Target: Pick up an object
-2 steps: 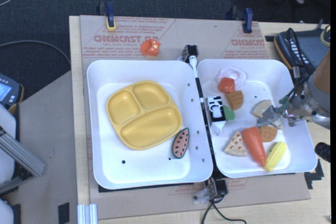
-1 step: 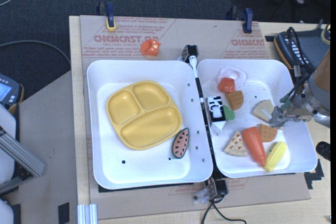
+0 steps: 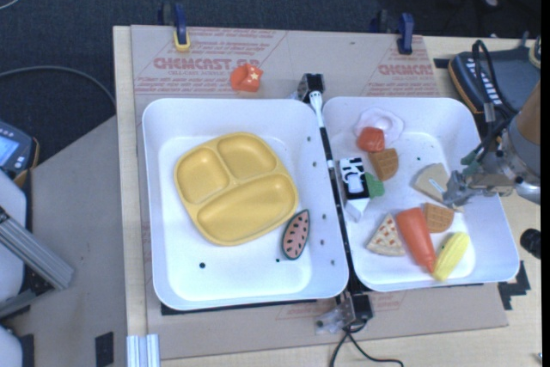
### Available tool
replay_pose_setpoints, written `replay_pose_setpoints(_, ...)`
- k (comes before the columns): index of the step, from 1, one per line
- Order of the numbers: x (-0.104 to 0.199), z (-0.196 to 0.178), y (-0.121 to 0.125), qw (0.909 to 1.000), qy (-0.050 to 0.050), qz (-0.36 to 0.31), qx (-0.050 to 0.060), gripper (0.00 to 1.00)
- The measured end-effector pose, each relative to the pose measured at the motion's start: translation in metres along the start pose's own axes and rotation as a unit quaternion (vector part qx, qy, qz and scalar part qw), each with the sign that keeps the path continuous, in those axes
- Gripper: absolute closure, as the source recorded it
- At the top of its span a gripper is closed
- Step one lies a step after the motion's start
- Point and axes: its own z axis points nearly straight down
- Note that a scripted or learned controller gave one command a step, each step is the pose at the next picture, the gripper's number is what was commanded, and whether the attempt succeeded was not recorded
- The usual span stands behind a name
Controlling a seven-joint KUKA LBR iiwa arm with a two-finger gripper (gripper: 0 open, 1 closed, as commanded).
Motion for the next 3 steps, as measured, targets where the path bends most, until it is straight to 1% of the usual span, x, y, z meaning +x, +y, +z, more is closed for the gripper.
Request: replay_pose_setpoints(3,0.000,-0.024,0.003,1.0000,-0.002,-0.001,0.001,1.00)
